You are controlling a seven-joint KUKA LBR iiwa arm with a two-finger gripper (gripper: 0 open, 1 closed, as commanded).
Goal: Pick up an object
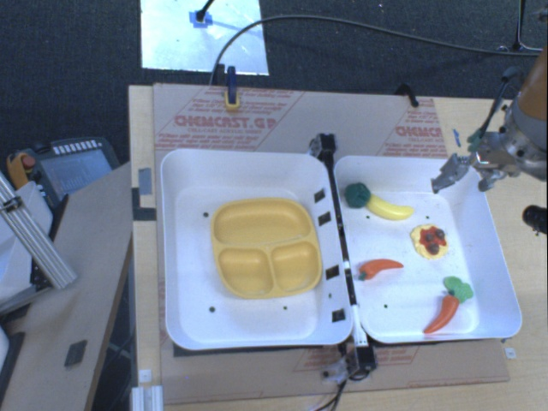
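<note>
White right-hand bin [501,268] is overhung at its far corner by the spread, empty gripper [469,171]; the small, rounded yellow banana [390,207] could easily be missed or nudged aside.

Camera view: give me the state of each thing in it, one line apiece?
gripper: open, holding nothing, above the right bin's far edge
yellow tray: upright in the left bin, compartments bare
banana: lying flat
pizza slice: lying flat
chili pepper: lying flat
carrot: lying flat
</note>
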